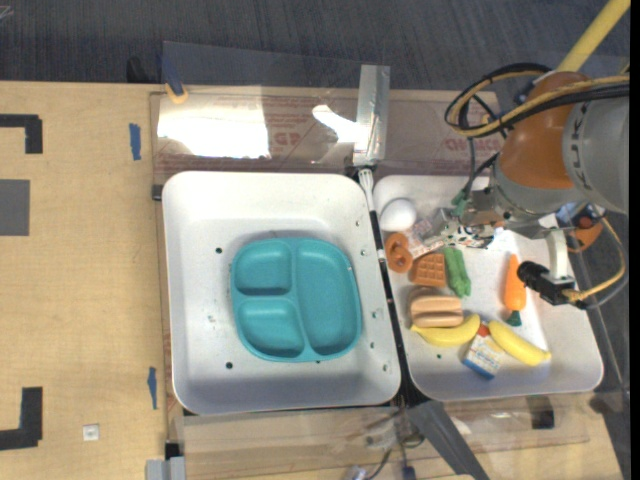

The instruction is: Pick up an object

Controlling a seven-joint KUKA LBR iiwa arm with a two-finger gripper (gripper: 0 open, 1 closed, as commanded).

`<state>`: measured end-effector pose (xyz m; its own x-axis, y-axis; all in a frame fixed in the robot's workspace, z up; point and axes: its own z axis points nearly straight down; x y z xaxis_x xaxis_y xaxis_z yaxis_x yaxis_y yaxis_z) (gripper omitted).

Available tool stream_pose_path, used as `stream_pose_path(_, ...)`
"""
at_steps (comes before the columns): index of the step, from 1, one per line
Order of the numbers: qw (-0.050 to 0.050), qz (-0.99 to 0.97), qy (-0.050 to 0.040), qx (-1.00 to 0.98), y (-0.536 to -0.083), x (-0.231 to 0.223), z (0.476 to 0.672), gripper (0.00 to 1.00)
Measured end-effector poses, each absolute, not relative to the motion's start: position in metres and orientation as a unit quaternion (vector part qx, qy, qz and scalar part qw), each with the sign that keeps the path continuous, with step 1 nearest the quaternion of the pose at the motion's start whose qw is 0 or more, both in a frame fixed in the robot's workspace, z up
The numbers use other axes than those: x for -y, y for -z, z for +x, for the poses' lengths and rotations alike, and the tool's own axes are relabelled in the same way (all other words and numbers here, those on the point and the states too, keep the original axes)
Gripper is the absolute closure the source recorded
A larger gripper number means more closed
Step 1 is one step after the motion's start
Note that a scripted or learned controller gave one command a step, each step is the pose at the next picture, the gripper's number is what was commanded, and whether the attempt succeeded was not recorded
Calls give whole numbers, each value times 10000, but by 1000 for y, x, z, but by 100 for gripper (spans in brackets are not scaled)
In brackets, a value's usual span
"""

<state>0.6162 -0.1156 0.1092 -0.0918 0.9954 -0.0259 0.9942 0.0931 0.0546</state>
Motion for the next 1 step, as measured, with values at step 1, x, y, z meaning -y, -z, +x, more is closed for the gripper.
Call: stream_pose_path(1,138,6564,-84,-7543,-98,102,579,0)
